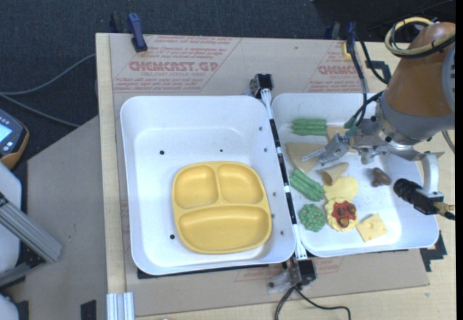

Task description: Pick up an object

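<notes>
On the desk (116, 166), the left bin (145, 123) holds a yellow divided plate (221, 206). The right bin (405, 239) holds toy food: nearest, a cheese wedge (370, 227), pizza slice (341, 213) and broccoli (312, 217); then a green pod (306, 184); farthest, a green pickle (309, 126). The arm (418, 94) leans in from the right, its tool (334, 153) low over the bin's middle, above the pod; whether it is open I cannot tell.

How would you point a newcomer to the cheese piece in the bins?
Start at the right bin, the one that holds the toy food. Go to its near right corner: the cheese wedge lies there, right of the pizza slice. It is pale yellow and flat-sided.
</notes>
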Motion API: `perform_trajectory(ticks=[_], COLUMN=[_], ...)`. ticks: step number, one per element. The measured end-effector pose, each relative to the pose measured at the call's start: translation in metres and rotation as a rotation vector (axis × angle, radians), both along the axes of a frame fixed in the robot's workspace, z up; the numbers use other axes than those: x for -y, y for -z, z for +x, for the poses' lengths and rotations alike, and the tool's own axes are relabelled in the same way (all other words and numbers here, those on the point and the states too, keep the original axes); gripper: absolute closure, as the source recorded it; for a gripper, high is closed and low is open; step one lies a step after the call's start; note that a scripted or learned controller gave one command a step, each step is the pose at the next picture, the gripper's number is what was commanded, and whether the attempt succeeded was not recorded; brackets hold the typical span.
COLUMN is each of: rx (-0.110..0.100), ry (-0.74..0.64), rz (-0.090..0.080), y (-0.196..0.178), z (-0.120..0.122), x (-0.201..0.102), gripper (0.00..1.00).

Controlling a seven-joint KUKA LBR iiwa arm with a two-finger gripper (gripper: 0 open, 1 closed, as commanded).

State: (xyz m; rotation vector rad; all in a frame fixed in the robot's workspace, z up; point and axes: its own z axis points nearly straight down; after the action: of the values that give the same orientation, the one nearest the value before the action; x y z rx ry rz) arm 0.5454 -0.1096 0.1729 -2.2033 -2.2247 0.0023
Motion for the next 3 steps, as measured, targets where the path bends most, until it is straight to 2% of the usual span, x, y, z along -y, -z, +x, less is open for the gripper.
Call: perform_trajectory(ticks=[1,2,3], rx=[0.005,0.003,0.009], ry=[0.011,0.013,0.011], rz=[-0.006,-0.005,-0.006], y=[0.093,0.088,0.078], z=[-0.010,-0.054,-0.051], x=[0.015,0.043,0.041], gripper=[0.00,0.00,1.00])
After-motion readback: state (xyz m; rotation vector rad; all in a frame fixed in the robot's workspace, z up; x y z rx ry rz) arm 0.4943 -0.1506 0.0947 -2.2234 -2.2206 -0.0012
